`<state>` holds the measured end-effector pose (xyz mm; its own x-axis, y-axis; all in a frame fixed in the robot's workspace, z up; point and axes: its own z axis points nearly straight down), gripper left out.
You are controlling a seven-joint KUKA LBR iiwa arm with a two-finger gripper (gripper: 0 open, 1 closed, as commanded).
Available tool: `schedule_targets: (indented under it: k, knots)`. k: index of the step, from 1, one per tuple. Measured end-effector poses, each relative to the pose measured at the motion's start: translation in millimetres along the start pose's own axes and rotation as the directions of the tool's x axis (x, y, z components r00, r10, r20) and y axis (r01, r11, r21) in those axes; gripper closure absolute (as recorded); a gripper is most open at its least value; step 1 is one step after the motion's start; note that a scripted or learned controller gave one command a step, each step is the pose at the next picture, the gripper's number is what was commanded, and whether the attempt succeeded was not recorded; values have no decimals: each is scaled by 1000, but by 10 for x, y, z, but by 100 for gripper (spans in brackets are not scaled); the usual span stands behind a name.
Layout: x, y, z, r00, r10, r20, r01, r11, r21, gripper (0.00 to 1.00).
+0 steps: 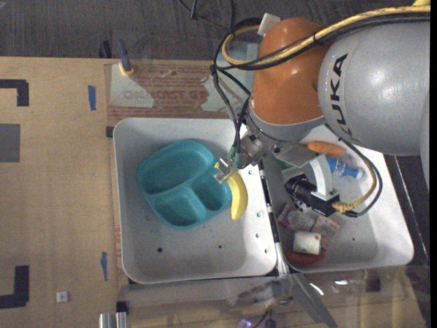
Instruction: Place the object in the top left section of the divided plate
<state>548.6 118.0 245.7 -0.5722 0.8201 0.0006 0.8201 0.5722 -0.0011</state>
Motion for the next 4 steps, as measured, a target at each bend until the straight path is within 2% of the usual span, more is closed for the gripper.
schedule_targets:
  k: [1,2,3,4]
  knots:
    - [10,-73,310,1000,-2,0,2,1000,-1,100]
    - [-186,-397,190,994,-106,0,106,994,-1,100]
    - [-418,161,-118,982,-189,4,189,982,-5,100]
    - [-446,177,609,987,-160,2,160,987,-2,100]
